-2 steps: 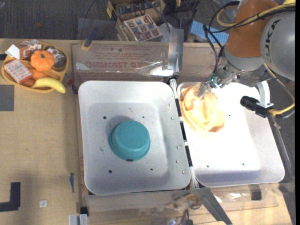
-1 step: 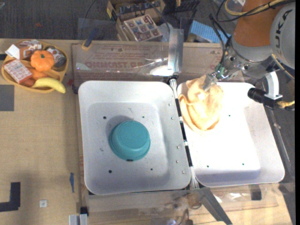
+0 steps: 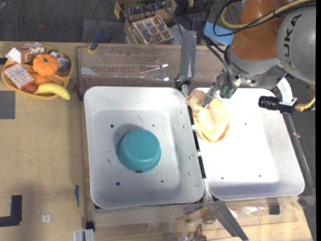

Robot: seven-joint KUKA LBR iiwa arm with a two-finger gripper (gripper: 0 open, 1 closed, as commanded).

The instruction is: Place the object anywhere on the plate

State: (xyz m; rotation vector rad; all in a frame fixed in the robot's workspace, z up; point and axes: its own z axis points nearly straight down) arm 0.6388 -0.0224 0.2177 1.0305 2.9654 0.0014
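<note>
A teal round plate (image 3: 139,149) lies in the middle of the left white bin (image 3: 100,109). The object, a flat tan and orange food-like piece (image 3: 213,122), is at the upper left of the right white bin (image 3: 251,154), close to the divider between the bins. My gripper (image 3: 210,98) reaches down from the upper right and overlaps the top edge of the piece. I cannot tell whether the piece rests on the bin floor or hangs just above it.
The grey arm with its orange band (image 3: 258,19) fills the upper right above the right bin. A bowl of toy fruit (image 3: 37,72) sits on the bench at far left. Boxes and cables lie beyond the bins.
</note>
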